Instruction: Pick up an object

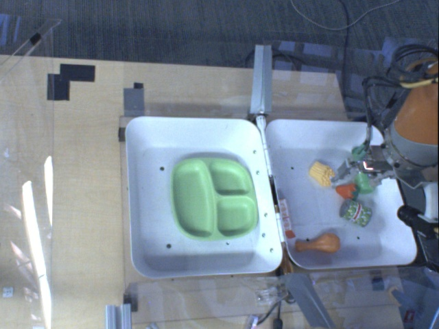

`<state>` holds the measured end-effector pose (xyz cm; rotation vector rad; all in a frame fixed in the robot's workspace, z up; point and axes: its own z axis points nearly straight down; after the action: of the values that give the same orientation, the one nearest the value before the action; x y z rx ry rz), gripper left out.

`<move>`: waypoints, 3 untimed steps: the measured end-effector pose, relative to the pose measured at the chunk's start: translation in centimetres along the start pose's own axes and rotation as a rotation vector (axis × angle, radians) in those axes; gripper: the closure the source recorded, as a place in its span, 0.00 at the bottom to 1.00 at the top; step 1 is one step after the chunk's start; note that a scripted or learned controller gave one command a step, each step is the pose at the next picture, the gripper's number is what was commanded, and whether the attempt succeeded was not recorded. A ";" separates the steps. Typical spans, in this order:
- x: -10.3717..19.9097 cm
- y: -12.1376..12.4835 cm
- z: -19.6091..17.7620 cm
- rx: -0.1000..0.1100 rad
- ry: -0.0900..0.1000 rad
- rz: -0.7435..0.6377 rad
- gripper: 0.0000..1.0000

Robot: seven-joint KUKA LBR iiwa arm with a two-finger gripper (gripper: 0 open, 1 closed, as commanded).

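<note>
Two bins side by side on worktop. Left bin: divided tray in the middle. Right bin: corn cob left of gripper, round cup just below it, drumstick near front wall.

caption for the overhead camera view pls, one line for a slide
Gripper low in the right bin among toy foods beside the corn; green divided plate in the left bin.
</note>
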<state>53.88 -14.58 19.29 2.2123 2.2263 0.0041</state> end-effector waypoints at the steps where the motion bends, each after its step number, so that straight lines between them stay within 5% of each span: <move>1: -5.6 4.5 10.4 -0.007 0.002 0.078 0.00; 2: -1.7 11.9 10.6 0.030 -0.002 0.224 0.00; 3: 4.4 12.2 10.5 0.036 -0.013 0.196 0.00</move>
<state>66.14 -10.07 8.88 2.4318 2.0099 -0.0507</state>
